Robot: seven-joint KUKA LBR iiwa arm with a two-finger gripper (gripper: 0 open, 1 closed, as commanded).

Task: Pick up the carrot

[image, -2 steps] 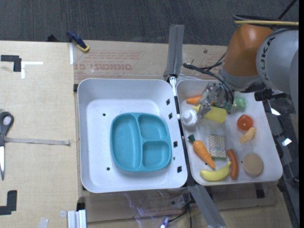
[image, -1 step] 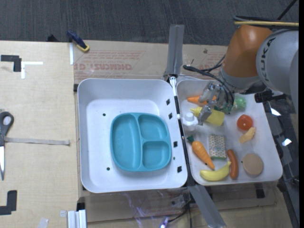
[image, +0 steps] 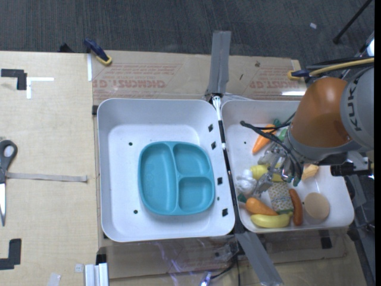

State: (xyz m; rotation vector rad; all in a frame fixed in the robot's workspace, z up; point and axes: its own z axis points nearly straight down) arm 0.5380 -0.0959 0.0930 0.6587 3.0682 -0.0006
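An orange carrot point(image: 261, 143) lies in the upper left part of the right bin point(image: 238, 133), tip pointing down-left. A second orange, carrot-like piece point(image: 259, 206) lies near the bin's front, just above a yellow banana point(image: 271, 220). My gripper point(image: 275, 169) hangs low over the middle of this bin, below and to the right of the upper carrot and above a speckled tan item point(image: 280, 196). Nothing visibly sits in its grasp. The orange-banded wrist point(image: 321, 115) covers the bin's upper right.
The right bin also holds a small yellow piece point(image: 258, 171), a red sausage-like piece point(image: 296, 206), a tan egg-shaped object point(image: 317, 207) and a pale wedge point(image: 310, 171). The left bin point(image: 113, 159) holds a teal divided plate point(image: 176, 177). Scissors point(image: 5, 159) lie far left.
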